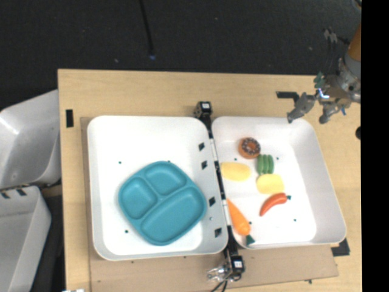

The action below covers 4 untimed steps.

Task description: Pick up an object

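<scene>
two bins (97, 163), one tray (161, 202), six toy foods (236, 171)

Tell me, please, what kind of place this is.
Probably a robot lab test bench, not a kitchen: two white bins sit on a wooden bench, toy food such as a carrot fills one, and a gripper reaches in.

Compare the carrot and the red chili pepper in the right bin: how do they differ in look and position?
The carrot is orange, straight and tapered; the red chili pepper is red and curved. The carrot lies against the right bin's left wall near the front corner, while the chili pepper lies nearer the middle. The carrot looks a bit longer than the chili pepper. Both are toy foods with small green stems, lying flat, untouched by the pincer.
</scene>
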{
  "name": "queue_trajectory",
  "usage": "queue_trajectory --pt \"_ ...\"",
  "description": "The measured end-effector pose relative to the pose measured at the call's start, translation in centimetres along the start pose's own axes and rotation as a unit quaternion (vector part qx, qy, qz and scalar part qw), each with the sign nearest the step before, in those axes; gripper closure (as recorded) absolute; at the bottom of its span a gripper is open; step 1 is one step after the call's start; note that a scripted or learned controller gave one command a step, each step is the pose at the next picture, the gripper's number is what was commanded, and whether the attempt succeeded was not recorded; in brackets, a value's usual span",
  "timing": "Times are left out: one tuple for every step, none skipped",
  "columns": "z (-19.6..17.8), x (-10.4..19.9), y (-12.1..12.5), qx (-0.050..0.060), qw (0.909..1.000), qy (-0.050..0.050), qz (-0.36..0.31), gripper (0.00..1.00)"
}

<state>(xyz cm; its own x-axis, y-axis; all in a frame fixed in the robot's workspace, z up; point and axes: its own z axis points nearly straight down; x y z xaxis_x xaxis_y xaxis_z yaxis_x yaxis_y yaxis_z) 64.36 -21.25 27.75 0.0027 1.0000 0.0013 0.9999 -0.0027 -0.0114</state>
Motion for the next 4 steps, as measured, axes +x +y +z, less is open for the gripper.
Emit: queue_trajectory --pt "-0.9 0.1 0.2 -0.007 1.0 -0.002 -0.002 0.0" --pt "4.1 -0.5 -0.7 -0.004 1.0 -0.001 -0.001 0.0" --pt "9.9 -1.4 -1.0 -0.004 1.0 -0.001 -0.001 0.0" --pt "14.1 -1.5 -1.2 -0.005 1.0 -0.002 0.0 0.0"
